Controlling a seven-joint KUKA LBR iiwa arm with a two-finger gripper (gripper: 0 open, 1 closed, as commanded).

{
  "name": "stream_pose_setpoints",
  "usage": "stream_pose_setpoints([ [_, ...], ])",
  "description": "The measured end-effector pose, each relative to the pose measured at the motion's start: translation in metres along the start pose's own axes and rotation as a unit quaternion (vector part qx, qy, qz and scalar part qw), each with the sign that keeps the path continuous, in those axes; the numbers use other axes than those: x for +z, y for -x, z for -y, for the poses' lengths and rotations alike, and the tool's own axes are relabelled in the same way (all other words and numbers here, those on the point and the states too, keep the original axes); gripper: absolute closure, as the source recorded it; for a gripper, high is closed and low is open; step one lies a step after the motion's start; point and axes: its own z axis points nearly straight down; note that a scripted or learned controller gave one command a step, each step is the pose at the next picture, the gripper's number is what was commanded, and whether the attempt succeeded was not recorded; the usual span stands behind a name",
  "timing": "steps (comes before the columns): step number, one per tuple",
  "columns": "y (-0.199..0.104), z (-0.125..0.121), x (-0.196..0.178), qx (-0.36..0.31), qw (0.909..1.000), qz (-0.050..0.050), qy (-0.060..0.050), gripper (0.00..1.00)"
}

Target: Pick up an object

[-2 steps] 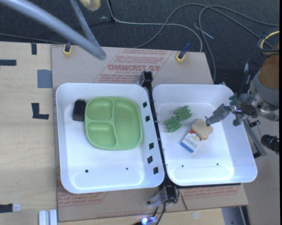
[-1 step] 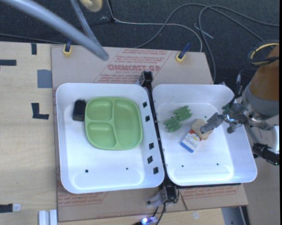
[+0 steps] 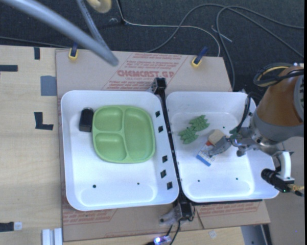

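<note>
The grey arm (image 3: 278, 111) reaches in from the right, its orange band sitting above the wrist over the right edge of the right bin (image 3: 219, 188). From the wrist the tool slants down and to the left into that bin, so that the gripper (image 3: 218, 146) lies low near the bin's middle, pointing toward the divider between the two bins. The view here is small and blurred, and whether anything sits between the gripper's tips cannot be told. Just beside the tip, touching or nearly touching it, is a small tan block (image 3: 215, 136), on the upper side of the gripper. On the lower side, a little to the left, lies a small blue piece (image 3: 203, 160) with something reddish next to it, too small to name. Further left, near but apart from the gripper, a green leafy toy (image 3: 193, 128) lies on the bin floor in two clumps. The left bin (image 3: 112, 195) holds a green divided plate (image 3: 124, 134) with three compartments, lying flat, and a small black object (image 3: 86, 120) touching or just beside the plate's left rim. Both bins rest on a sheet of cardboard (image 3: 143, 68) with red print, on the wooden bench (image 3: 20, 152).
</note>
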Motion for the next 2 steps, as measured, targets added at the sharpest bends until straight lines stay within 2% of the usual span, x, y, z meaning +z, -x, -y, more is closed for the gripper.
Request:
stream_pose_setpoints([
  [1,0.001,0.011,0.05,0.0,1.0,0.0,0.0,0.0],
  [2,0.0,0.009,0.038,-0.001,1.0,0.0,0.002,1.0],
])
